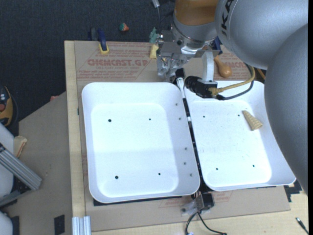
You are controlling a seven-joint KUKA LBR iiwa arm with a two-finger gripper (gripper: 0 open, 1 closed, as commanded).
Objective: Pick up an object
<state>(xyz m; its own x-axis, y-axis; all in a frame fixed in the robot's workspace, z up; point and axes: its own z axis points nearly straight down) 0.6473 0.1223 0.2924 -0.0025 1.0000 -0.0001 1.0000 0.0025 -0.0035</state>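
Object: small tan wedge (252,120) lying in right bin (274,175), far side | gripper (168,72) at bins' far edge, well apart; grip state: cannot tell | pick not yet done.
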